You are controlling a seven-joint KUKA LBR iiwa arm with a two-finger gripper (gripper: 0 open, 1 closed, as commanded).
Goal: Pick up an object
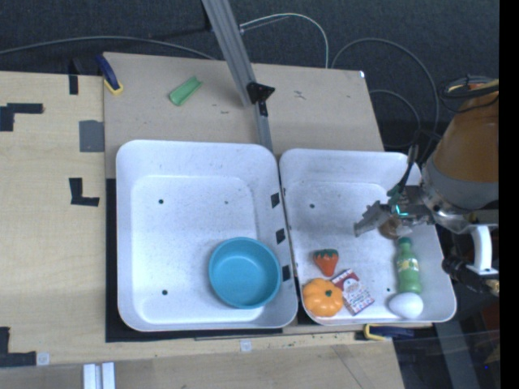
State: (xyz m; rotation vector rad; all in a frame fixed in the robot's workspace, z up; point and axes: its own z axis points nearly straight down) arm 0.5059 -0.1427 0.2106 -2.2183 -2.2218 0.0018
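A: Where is the arm (pixel 466 156)?

B: It reaches in over the right edge of the worktop (pixel 324 108), and its gripper (pixel 375 220) sits low inside the right bin (pixel 340 164), near that bin's right wall.

A: And the fingers?

B: They point toward the middle of the bin and look spread a little apart, with only bare white floor between them. Nothing is held.

A: What lies in that bin?

B: A green bottle (pixel 408 267) lies along the right wall, just below the gripper. A white egg (pixel 405 305) sits in the bin's near right corner, touching or almost touching the bottle's lower end. Along the near edge sits an orange pumpkin (pixel 323 297), with a small red and white packet (pixel 353 291) just beside it on the right. A strawberry (pixel 326 260) sits just above the pumpkin, apart from the fingers.

A: And the left bin (pixel 162 168)?

B: A blue bowl (pixel 243 271) stands upright near its near right corner.

A: Anything outside the bins?

B: A small green block (pixel 185 91) lies on the worktop toward the far edge, well apart from both bins.
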